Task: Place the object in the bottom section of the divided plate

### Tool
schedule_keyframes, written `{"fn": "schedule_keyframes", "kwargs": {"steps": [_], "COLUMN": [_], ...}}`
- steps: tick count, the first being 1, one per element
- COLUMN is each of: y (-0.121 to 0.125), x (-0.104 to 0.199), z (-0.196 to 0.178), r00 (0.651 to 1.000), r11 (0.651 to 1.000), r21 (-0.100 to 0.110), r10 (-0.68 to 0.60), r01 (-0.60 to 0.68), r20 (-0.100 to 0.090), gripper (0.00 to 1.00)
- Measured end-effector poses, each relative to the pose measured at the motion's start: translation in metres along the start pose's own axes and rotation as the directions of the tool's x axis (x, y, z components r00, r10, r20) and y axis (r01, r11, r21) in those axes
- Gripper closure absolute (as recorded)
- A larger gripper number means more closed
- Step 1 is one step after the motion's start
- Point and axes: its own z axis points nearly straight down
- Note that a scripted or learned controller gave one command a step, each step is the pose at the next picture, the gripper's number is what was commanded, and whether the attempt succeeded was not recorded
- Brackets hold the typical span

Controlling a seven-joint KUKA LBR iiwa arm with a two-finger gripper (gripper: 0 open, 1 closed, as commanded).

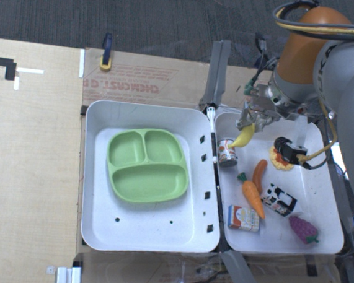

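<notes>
Over the right bin (336, 203), the gripper (252, 122) pinches a banana (244, 137) by its upper end; fruit hangs clear above the small can (226, 152); divided plate (148, 165) sits in the left bin (92, 179), bottom section vacant; risk: shallow end-grip may slip during transfer, dropping it short.

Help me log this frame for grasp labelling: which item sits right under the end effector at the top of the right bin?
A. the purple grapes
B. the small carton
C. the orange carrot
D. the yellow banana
D: the banana hangs directly below the end effector near the right bin's top left corner, while the carrot, carton and grapes lie lower in that bin.
</notes>
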Motion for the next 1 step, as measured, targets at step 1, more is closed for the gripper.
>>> {"fn": "schedule_keyframes", "kwargs": {"steps": [1], "y": [-0.0427], "x": [0.0764], "z": [-0.0006], "r00": [0.994], "r11": [0.994], "r21": [0.000], "r10": [-0.113], "r01": [0.113], "r20": [0.000], "gripper": [1.00]}}
